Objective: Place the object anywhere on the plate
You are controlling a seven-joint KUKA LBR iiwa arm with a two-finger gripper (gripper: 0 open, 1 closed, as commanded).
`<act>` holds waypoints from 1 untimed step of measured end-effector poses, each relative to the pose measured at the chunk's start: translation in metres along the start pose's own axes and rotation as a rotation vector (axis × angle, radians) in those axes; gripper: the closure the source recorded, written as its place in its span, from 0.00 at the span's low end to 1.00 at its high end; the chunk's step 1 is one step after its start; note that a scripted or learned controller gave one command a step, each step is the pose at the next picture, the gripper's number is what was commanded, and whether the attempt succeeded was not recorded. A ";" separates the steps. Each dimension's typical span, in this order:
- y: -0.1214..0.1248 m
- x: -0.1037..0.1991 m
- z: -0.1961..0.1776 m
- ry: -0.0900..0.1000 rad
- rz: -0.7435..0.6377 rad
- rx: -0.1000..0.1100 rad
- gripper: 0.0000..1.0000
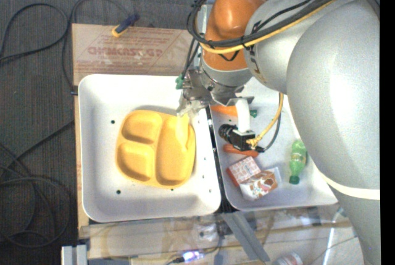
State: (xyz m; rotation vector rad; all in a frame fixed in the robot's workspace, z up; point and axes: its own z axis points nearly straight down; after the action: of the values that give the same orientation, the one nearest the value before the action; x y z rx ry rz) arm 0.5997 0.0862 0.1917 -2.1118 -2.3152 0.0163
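A yellow plate (pixel 154 147) with three compartments lies in the left bin (pixel 99 109). My gripper (pixel 187 104) hangs over the plate's far right corner, close to the wall between the two bins. The wrist and its orange band hide most of the gripper from above. I see no object between or under it. In the right bin (pixel 321 193) lie a red and white packet (pixel 252 176), a green bottle (pixel 297 160) and an orange thing (pixel 237 147).
The arm's big grey body covers the right side of the right bin. A brown cardboard sheet (pixel 133 50) lies behind the left bin. Cables trail over the dark floor at left.
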 end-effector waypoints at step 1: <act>-0.089 -0.089 0.012 0.001 -0.066 -0.006 1.00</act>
State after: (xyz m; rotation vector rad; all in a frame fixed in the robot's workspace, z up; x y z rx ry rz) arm 0.5193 -0.0108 0.1807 -2.0368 -2.3855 0.0086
